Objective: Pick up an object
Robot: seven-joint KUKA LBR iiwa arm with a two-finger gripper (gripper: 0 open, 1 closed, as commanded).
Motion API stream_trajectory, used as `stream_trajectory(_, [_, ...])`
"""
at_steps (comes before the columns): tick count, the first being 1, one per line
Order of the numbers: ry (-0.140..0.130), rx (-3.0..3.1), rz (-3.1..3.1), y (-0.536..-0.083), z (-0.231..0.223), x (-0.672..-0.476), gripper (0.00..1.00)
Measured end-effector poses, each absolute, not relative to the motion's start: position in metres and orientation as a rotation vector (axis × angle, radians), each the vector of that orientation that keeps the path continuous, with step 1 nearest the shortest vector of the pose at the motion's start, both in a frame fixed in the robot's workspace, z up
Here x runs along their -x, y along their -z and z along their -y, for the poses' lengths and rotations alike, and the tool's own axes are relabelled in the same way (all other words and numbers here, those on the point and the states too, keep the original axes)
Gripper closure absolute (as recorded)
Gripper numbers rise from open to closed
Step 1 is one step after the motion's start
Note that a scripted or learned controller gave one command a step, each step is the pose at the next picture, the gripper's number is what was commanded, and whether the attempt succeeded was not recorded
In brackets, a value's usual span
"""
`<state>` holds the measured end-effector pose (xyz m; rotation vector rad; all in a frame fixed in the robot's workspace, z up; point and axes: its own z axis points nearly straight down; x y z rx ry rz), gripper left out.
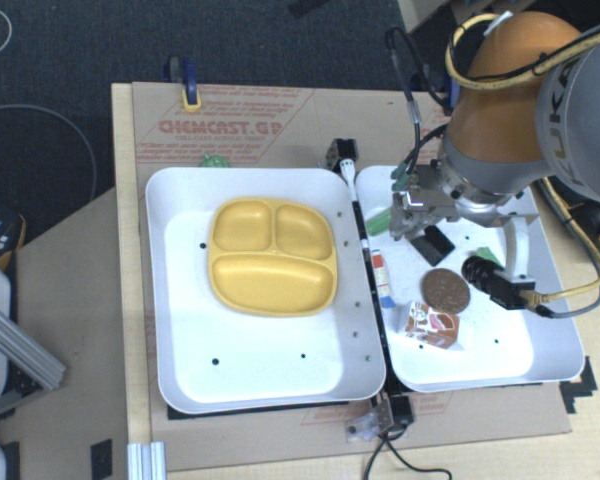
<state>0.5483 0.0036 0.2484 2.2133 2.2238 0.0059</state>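
My gripper (408,218) hangs low over the upper left part of the right bin (510,358), under the grey and orange arm. A green piece (378,224) lies just to its left, and a small black block (438,244) lies just below and to its right. Further down are a brown round disc (446,291) and a brown and white wrapper (432,324). A white pen-like stick with red and blue marks (380,274) lies along the bin's left wall. I see nothing held in the gripper.
The left bin (180,348) holds a yellow divided plate (273,256). Another green bit (485,256) peeks out by the arm's bracket. A small green thing (213,161) lies on the board behind the left bin.
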Motion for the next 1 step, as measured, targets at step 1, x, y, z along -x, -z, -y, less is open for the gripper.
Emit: stream_trajectory(1, [-0.015,-2.209,-2.226,-0.362,-0.0564,-0.5208,1.0])
